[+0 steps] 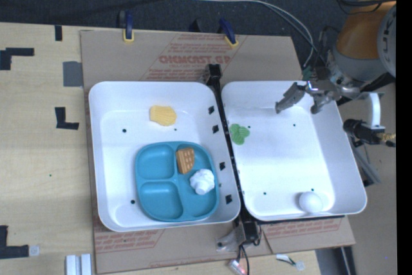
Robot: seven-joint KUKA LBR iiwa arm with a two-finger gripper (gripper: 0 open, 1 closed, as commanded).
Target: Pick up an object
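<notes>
My gripper [301,104] hangs over the far right part of the right bin [335,138], its two fingers spread open with nothing between them. In that bin a small green object [239,134] lies against the left wall and a white ball [310,201] rests near the front right corner. The left bin [103,138] holds a blue divided tray [154,199]. A waffle-like piece [185,160] and a white crumpled object [202,181] sit on the tray. A yellow piece [163,114] lies on the bin floor behind it.
The bins sit on a cardboard sheet [180,58] clamped at the back by two clips. A cable [257,6] runs across the dark floor toward the arm. A black divider [222,132] joins the bins.
</notes>
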